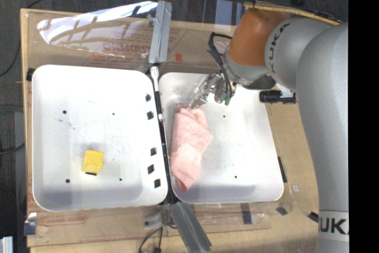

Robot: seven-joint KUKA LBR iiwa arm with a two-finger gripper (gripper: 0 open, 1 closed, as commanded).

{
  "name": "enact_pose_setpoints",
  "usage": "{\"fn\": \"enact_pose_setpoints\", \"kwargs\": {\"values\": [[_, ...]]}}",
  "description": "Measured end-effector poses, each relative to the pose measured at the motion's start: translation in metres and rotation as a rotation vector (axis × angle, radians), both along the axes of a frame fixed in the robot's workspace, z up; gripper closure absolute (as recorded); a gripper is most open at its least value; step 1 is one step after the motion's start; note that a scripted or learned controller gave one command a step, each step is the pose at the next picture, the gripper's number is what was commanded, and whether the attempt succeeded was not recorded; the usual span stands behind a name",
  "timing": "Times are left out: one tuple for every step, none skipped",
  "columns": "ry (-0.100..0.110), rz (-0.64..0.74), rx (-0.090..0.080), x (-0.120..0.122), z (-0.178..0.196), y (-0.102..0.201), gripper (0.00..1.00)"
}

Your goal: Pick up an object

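A: From the camera view, how is the pink cloth (189, 148) expected to handle?

B: It is judged to be light, soft and limp. It would sag and drape once lifted, and nothing about it looks fragile. A pinch on a raised fold is likely the best hold; the bunched upper end nearest the tool (212, 92) seems suited.

A: Where is it lying?

B: It is seen in the right bin (260, 151), stretched along that bin's left wall, from near the far left corner down toward the near left corner.

A: And its look?

B: Pale pink, fuzzy like terry, crumpled and folded, narrower at the near end.

A: The tool's condition?

B: It is placed at the cloth's upper tip, perhaps touching. Whether its fingers are apart or together cannot be told.

A: Anything else?

B: A small yellow block (93, 162) is noted in the left bin (89, 86), toward its near left corner.
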State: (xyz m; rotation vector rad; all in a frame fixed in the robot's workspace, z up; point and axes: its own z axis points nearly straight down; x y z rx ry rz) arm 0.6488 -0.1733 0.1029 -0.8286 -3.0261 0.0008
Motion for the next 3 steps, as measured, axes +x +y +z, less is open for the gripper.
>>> {"fn": "enact_pose_setpoints", "kwargs": {"values": [[-0.009, 0.001, -0.002, 0.002, -0.009, -0.019, 1.0], [-0.002, 0.25, 0.001, -0.007, 0.005, 0.02, 1.0], [-0.004, 0.259, 0.0, -0.008, -0.01, 0.024, 1.0]]}}
